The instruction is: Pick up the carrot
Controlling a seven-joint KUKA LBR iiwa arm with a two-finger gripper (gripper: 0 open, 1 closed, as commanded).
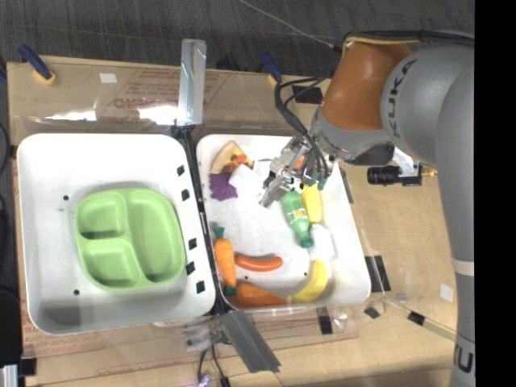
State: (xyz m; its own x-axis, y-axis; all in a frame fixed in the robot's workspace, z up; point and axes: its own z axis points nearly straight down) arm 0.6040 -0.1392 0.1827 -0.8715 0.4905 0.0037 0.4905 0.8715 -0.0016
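two white bins on my bench; the carrot (224, 262) lies along the right bin (348, 240)'s left wall, long axis roughly vertical in view. my gripper (274, 187) hovers up-right of it, finger state unclear.

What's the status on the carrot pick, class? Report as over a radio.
Gripper over right bin, upper middle, nothing seen between its fingers. Carrot lying by bin's left wall, untouched. Hot dog beside it; green bottle near gripper.
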